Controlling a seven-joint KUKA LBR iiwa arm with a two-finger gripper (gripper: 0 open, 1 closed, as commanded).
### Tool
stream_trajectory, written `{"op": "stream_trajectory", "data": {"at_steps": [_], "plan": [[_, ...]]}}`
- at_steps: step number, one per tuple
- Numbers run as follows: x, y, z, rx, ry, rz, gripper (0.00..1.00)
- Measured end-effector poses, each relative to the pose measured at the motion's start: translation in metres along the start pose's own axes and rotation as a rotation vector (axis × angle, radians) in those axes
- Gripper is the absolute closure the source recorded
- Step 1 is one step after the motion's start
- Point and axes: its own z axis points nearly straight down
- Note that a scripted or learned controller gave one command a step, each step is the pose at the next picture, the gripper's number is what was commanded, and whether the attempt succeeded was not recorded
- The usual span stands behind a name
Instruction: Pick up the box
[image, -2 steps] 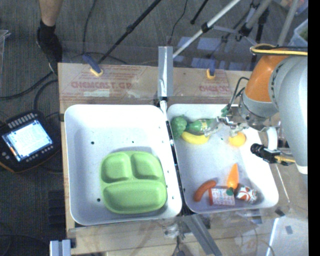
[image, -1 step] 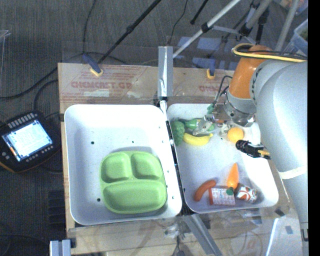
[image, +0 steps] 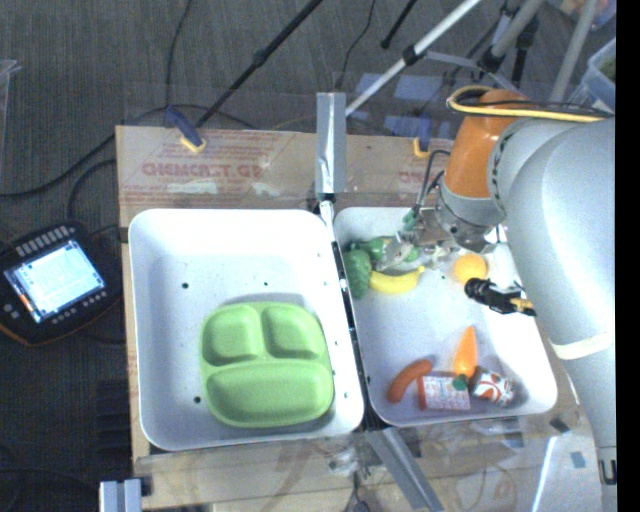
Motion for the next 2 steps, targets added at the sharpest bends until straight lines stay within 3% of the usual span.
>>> {"op": "stream_trajectory", "data": {"at_steps": [1,2], "plan": [[0.0041,-0.0008,-0.0081,0.01,0.006,-0.004,1.0],[0.0049,0.0,-0.0085,0.007,0.005,-0.005,0.0]]}}
